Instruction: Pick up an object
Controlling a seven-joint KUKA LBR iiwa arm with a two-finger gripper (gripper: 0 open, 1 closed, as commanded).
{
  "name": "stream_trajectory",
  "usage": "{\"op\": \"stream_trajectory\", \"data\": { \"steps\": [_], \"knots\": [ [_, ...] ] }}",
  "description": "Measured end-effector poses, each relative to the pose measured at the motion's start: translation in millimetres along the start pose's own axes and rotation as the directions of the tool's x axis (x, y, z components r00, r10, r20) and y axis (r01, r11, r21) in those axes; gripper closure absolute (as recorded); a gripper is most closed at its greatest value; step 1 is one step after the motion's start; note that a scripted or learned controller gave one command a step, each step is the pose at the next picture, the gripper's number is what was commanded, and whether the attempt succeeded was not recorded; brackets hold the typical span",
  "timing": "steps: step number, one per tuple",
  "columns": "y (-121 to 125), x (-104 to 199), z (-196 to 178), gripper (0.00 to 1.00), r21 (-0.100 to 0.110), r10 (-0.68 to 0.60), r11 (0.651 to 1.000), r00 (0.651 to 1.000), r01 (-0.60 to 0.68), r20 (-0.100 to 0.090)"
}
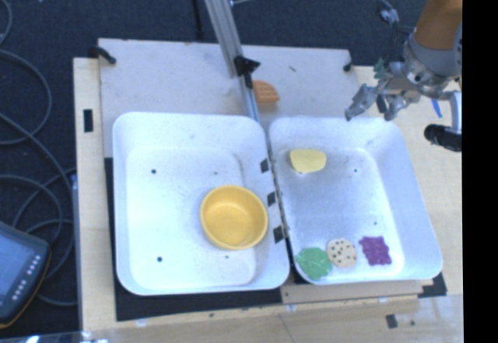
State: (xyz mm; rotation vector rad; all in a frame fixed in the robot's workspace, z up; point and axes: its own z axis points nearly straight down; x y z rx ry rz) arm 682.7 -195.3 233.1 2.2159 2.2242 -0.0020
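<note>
Gripper [373,106] hovers at the right bin's [412,201] two o'clock rim, fingers spread, holding nothing. Nearest target: yellow piece [307,160], ten o'clock in bin. Recommend centring overhead before a vertical descent.

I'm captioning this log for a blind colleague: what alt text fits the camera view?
Seen from above, the gripper hangs over the far corner of the right bin, holding nothing. That bin contains a yellow piece, a green piece, a spotted cookie and a purple piece; the left bin holds a yellow bowl.
</note>
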Motion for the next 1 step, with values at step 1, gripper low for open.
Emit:
{"op": "stream_trajectory", "data": {
  "steps": [1],
  "knots": [
    [-0.2, -0.6, -0.1, 0.00, 0.001, -0.001, 1.000, 1.000, 0.001, 0.002]
  ]
}}
